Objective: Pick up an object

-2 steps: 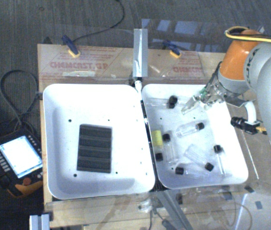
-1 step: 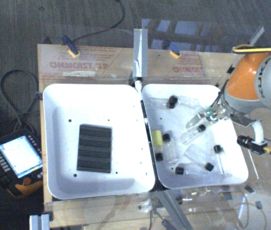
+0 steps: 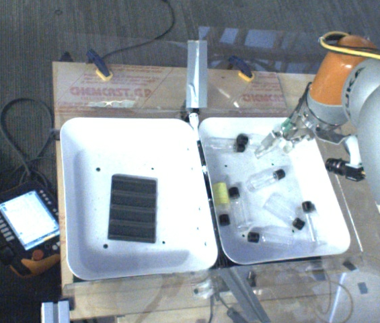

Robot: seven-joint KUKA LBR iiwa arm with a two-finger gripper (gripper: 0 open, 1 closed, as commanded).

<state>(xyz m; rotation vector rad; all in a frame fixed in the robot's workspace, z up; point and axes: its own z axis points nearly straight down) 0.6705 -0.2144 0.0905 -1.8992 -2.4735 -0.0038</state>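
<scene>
Several clear vials with black caps lie in the right bin (image 3: 337, 231). One vial (image 3: 265, 178) rests near the bin's middle, and another (image 3: 237, 142) lies at the back left. A vial with yellow contents (image 3: 222, 194) sits by the left wall. More vials (image 3: 270, 235) lie along the front. My gripper (image 3: 278, 140) hangs over the back right part of this bin, pointing left, just right of the back vial and above the middle one. Nothing can be made out in its grasp.
The left bin (image 3: 82, 140) holds a black ridged block (image 3: 133, 208). A metal post (image 3: 196, 79) stands behind the seam between the bins. Clamps (image 3: 97, 60) hold the board's back edge. A handheld pendant (image 3: 25, 219) lies off the bench at left.
</scene>
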